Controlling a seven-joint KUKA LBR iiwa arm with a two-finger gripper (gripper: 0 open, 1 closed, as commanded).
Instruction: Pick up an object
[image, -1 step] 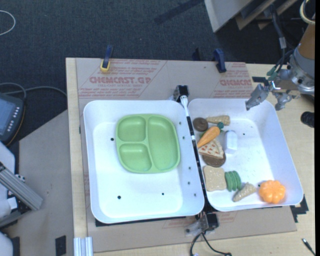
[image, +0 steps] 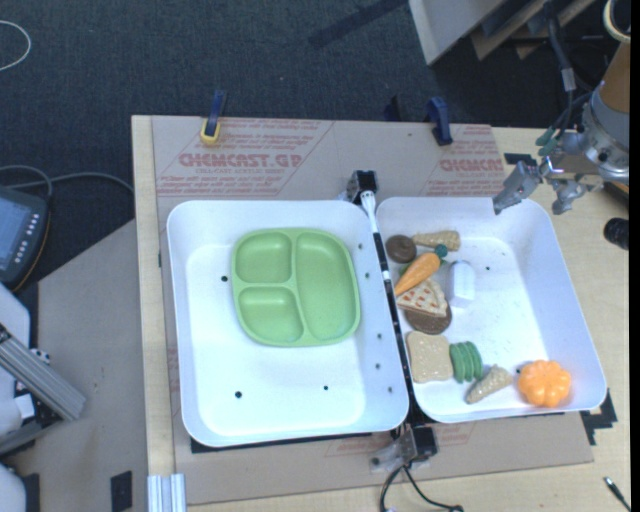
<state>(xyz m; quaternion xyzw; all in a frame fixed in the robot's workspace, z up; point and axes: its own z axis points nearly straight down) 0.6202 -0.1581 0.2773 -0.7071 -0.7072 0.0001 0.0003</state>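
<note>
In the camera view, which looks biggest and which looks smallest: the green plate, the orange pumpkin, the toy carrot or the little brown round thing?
Largest to smallest, as they look:
1. green plate
2. orange pumpkin
3. toy carrot, which looks close to the pumpkin: longer but thinner, so that order is unsure
4. brown round thing

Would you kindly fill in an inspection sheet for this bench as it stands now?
Surface: left bin and right bin sit side by side on a board.
Job's things: in the right bin, carrot, pie slice, bread slice, green piece, orange pumpkin, white piece.
Clutter: green divided plate in the left bin.
Grippers: gripper over the right bin's far right corner, jaws open, holding nothing.
Cables: one by the board's near edge.
Surroundings: dark carpet; clamps on the board's far edge.
</note>
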